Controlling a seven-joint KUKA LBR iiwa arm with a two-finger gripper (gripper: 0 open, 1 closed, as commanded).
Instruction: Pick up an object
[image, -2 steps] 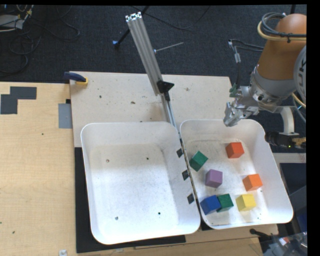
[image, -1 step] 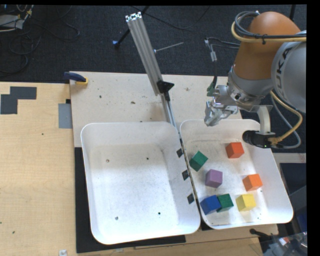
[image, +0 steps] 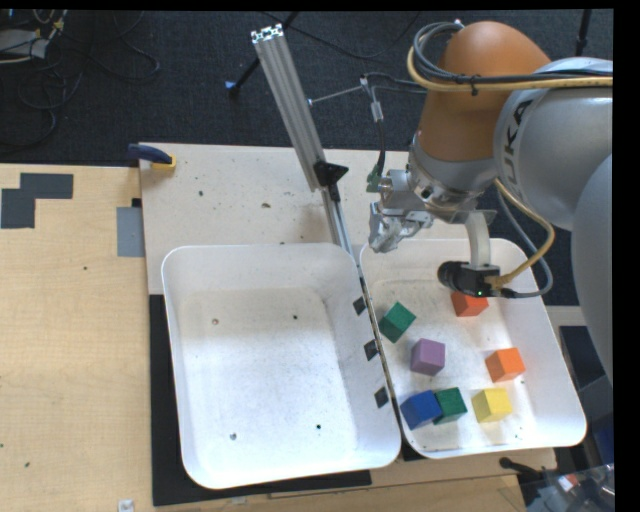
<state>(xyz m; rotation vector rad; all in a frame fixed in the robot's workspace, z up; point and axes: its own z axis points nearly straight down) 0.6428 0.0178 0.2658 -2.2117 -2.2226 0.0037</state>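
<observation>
While my arm reaches in from the right, its gripper (image: 388, 235) hangs above the far edge of the right bin (image: 560, 400), near that bin's far left corner, and I cannot tell from this angle how it is set; I see no block in it. Every block sits in the right bin. A red-orange block (image: 469, 302) lies toward the far edge, partly behind a black fitting (image: 468, 276) on the arm's cable. A dark green block (image: 397, 322) rests close to the left wall, with a purple block (image: 428, 356) just beside it toward the near side. An orange block (image: 505, 364) sits toward the right edge. Along the near edge I count three in a row: a blue block (image: 421, 409) touching a smaller green block (image: 451, 404), then a yellow block (image: 491, 404) just beside that. The left bin (image: 190, 265) sits alongside, the two rims meeting under a slanted metal rail (image: 296, 110)
</observation>
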